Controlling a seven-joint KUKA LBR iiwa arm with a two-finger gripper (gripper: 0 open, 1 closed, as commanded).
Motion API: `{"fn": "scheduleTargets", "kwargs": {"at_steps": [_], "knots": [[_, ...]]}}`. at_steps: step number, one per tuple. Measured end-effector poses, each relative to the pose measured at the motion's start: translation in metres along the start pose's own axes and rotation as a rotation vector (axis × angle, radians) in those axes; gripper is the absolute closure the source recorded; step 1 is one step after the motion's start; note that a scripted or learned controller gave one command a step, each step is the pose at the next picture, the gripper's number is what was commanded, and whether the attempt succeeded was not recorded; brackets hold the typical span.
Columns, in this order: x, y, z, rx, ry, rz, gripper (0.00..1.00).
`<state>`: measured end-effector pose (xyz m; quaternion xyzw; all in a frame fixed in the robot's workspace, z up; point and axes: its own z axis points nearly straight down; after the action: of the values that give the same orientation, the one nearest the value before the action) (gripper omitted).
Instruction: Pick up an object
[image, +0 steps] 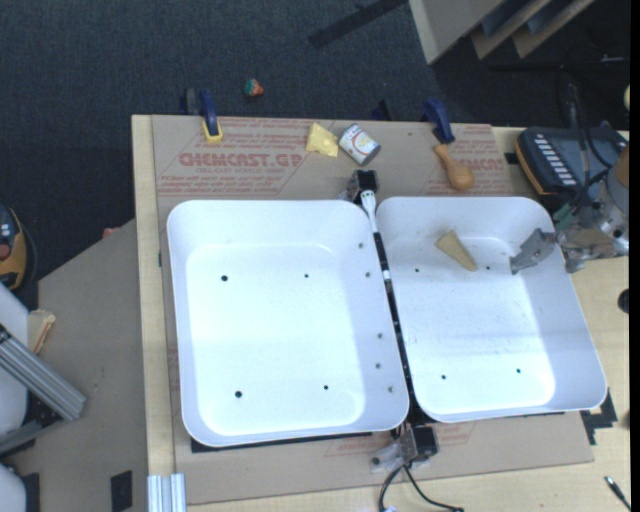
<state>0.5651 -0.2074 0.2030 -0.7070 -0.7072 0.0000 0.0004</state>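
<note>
a: where do you see the gripper (535, 252) right now?

b: you have it at the far right edge of the right bin (560, 340), reaching in over the rim. one grey finger (530, 253) juts out toward the bin's middle. whether it's spread or pinched, you can't tell from this angle.

a: and the thing to pick?

b: your tan wedge (457, 250) lies on the bin floor to the left of the gripper, near it but apart, with bare white floor between them. nothing sits between the fingers as far as you can see.

a: anything else around?

b: beyond the gripper, up on the brown board (300, 160), you've got a yellow piece (322, 141), a small white box (359, 144) beside it and a wooden-handled tool (454, 166). the left bin (200, 300) sits well away from the gripper, past the wedge.
</note>
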Motion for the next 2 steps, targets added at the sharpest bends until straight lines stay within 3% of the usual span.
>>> {"fn": "scheduleTargets", "kwargs": {"at_steps": [1, 2], "knots": [[0.057, 0.011, 0.106, 0.008, 0.005, -0.005, 0.0], [0.058, 0.012, -0.119, -0.021, -0.006, -0.002, 0.0]]}}
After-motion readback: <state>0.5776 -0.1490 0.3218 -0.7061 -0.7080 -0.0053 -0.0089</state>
